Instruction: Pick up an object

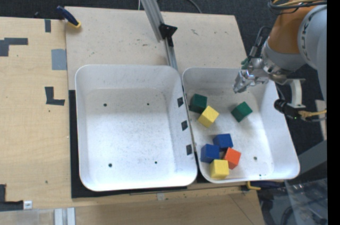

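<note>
The right bin [276, 157] holds several small cubes. A dark green cube [198, 102] and a yellow cube [209, 116] touch near the bin's left wall. Another green cube [242, 111] lies alone toward the right. Near the front sit two blue cubes [223, 140] [209, 153], an orange cube [232, 157] and a yellow cube [220, 168], packed together. My gripper [242, 84] hangs over the far right part of this bin, above and behind the lone green cube, with nothing seen between its fingers.
The left bin [85, 112] stands beside the right one, sharing a middle wall. A slanted metal rail [151, 3] runs from the top down to the bins' far edge. A blue and yellow clamp [69, 17] lies on the bench at the far left.
</note>
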